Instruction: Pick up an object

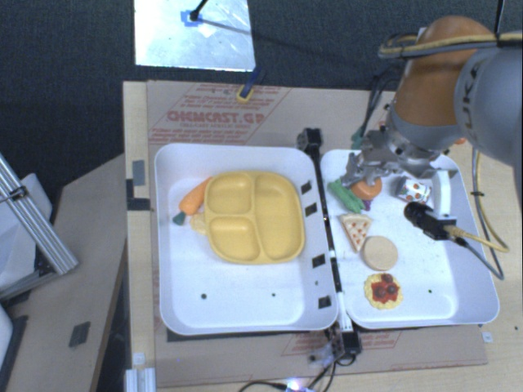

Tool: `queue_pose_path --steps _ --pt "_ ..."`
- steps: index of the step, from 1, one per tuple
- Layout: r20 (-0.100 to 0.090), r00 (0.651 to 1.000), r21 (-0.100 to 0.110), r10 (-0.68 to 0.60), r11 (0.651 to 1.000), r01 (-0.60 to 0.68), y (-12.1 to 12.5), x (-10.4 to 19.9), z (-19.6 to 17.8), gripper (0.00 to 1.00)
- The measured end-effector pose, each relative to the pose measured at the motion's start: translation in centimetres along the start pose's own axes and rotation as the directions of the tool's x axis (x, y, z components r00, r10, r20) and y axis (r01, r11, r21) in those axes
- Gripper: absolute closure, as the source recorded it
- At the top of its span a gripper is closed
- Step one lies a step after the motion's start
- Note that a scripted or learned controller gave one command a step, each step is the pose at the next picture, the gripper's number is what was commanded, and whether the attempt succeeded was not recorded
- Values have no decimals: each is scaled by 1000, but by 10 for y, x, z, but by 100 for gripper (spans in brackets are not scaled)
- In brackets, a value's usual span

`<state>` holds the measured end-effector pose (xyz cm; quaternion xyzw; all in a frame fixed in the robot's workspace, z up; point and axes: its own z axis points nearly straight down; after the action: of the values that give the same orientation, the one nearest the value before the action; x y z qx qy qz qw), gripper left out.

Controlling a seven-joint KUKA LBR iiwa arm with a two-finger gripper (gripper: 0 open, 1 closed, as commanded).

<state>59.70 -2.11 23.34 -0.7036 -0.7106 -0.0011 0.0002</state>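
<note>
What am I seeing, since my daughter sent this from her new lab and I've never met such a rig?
This is a single picture from a camera fixed above a bench, looking down at a slant. The grey shape on the right is a robot arm, and a program is steering it to pick something up. Its gripper, the two-fingered "hand", is low in the right bin, over a green piece and an orange piece. I cannot tell whether it holds anything.

Also in that bin are a toy pizza slice, a tan disc, a red-topped round and a spotted white cube. The left bin holds a yellow divided plate with a toy carrot beside it.
</note>
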Motion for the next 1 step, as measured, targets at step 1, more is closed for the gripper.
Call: queue_pose_path --steps 1 --pt "2 1000 2 7 1000 -7 -6 2 19 100"
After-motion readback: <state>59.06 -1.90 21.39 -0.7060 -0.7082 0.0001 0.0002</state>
